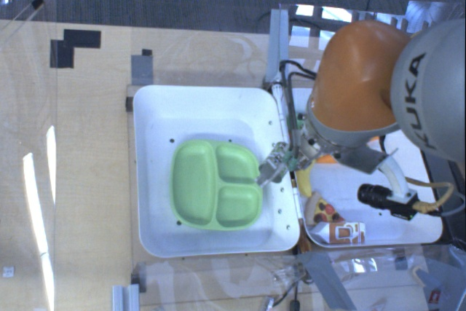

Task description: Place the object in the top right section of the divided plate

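Over the left bin, at three o'clock of the green divided plate: gripper, hanging at the plate's right edge beside the top right section. Jaw state impossible to tell; nothing visibly between the fingers. At four o'clock, in the right bin: pizza slice, small orange-and-white box, yellow piece.

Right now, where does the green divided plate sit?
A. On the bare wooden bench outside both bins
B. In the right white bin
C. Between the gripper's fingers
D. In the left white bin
D. The green divided plate lies flat on the floor of the left white bin, with the gripper at the plate's right edge above it.
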Controlling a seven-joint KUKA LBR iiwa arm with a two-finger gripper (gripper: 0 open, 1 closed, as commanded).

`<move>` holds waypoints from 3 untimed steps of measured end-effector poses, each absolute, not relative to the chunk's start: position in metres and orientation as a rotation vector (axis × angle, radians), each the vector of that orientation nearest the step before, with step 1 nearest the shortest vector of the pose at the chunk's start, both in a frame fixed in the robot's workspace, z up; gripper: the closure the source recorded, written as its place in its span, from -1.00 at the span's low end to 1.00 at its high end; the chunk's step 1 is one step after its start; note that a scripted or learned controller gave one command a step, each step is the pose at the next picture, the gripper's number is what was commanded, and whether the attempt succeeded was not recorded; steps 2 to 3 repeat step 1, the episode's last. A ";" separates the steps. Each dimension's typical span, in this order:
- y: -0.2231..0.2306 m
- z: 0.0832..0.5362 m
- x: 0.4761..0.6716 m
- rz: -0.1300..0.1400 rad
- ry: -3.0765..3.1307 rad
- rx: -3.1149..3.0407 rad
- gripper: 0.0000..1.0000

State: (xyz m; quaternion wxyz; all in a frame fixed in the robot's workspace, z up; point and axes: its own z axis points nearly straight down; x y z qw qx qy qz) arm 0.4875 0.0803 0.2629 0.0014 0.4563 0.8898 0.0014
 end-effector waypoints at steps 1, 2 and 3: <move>0.069 0.184 0.487 0.004 2.977 0.996 1.00; 0.069 0.184 0.487 0.004 2.977 0.996 1.00; 0.069 0.184 0.487 0.004 2.977 0.996 1.00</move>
